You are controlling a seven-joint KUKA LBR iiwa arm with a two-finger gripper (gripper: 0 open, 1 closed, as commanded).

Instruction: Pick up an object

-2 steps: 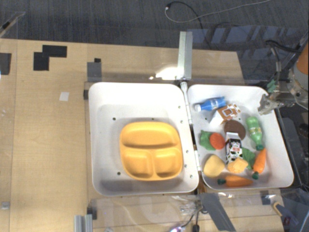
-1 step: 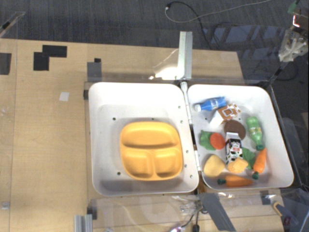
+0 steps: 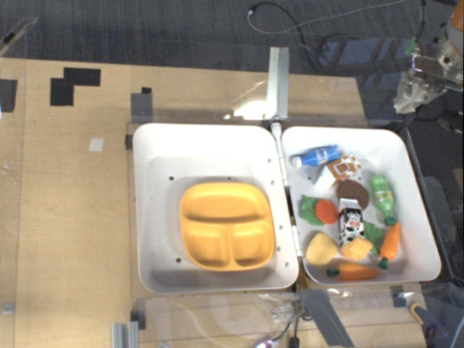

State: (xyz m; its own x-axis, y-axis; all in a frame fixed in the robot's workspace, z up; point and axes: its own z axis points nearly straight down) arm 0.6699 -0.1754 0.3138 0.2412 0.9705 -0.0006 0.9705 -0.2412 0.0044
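Observation:
The right bin (image 3: 413, 167) holds a heap of toy foods. At its back lies a blue bottle (image 3: 317, 156), with a small brown-and-white packet (image 3: 344, 168) beside it. A brown disc (image 3: 351, 191), a green bottle (image 3: 382, 197), a red fruit (image 3: 325, 211) and a black-and-white carton (image 3: 351, 225) fill the middle. Toward the front are a yellow pear (image 3: 321, 249) and two carrots (image 3: 390, 241) (image 3: 353, 272). My gripper (image 3: 411, 95) hangs at the top right, beyond the bin's far right corner and well away from every object, with nothing seen in it.
The left bin (image 3: 156, 158) holds a yellow divided tray (image 3: 227, 224). A metal post (image 3: 278, 82) rises behind the wall between the bins. A cable (image 3: 290, 22) trails over the dark floor at the back. Bare wooden bench (image 3: 65, 216) spreads out to the left.

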